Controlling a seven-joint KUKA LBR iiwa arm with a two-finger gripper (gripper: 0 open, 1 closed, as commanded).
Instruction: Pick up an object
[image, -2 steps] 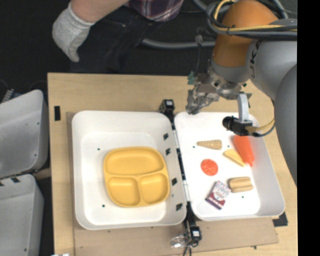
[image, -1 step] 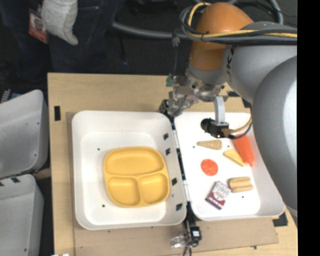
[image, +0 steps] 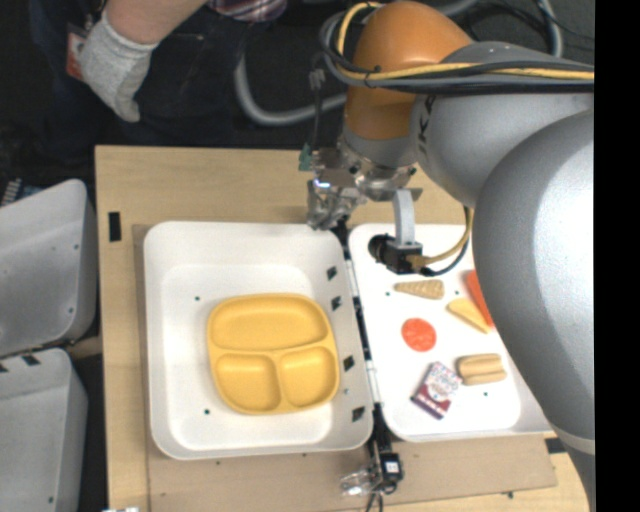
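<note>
Camera view: gripper (image: 325, 212) parked at far rim between both bins, finger state not discernible, nothing seen held. Candidate objects, red disc (image: 420, 334) and cone (image: 419, 289), in right bin (image: 500, 415). Pre-grasp stage; next likely needs travel right, then descent.

Two white bins (image: 160, 330), one yellow divided tray (image: 272, 352), six small toy food items (image: 420, 335) in the right bin.

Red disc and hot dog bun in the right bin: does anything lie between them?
No. In the camera view the stretch of white bin floor between the red disc and the hot dog bun is bare.
</note>
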